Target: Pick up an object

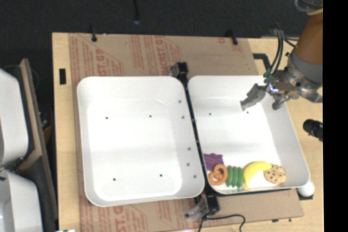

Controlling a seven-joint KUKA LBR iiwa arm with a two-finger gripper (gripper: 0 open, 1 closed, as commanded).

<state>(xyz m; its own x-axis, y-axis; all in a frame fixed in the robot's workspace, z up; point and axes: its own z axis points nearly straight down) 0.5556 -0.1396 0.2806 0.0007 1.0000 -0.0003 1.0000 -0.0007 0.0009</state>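
Observation:
Several small objects lie in a row along the front edge of the right bin (239,133): a purple piece (213,160), an orange ring (218,175), a green ribbed piece (235,176), a yellow banana (255,168) and a round cookie (275,174). My gripper (265,100) hangs over the bin's back right part, well behind the objects. It is open, its two grey fingers spread apart with nothing between them.
The left bin (130,138) sits beside the right one on a cardboard sheet (125,54). A black clip (179,69) stands at the back where the bins meet. The arm's orange band (311,43) rises at the right edge.

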